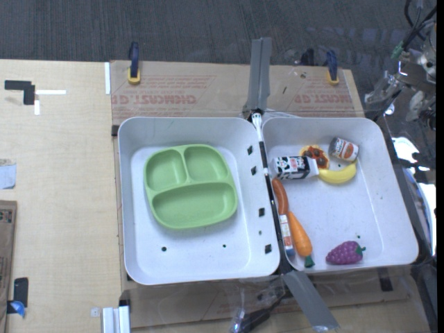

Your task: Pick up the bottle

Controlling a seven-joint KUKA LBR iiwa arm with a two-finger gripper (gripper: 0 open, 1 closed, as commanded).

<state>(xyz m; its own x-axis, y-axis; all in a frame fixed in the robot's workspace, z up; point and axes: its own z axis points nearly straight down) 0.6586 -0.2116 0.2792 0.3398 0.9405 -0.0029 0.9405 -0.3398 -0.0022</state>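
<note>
A small white bottle (291,166) with black cow patches and a red spot lies on its side in the right bin (388,207), near that bin's upper left by the divider. Its long axis runs left to right. A pizza slice toy (314,154) touches its right end. Nothing covers the bottle from above.
Also in the right bin are a banana (338,175), a small can (343,149), a sausage (279,195), a carrot (300,236) and purple grapes (345,253). The left bin (132,207) holds a green divided plate (191,185). Metal parts and cables (413,68) crowd the upper right.
</note>
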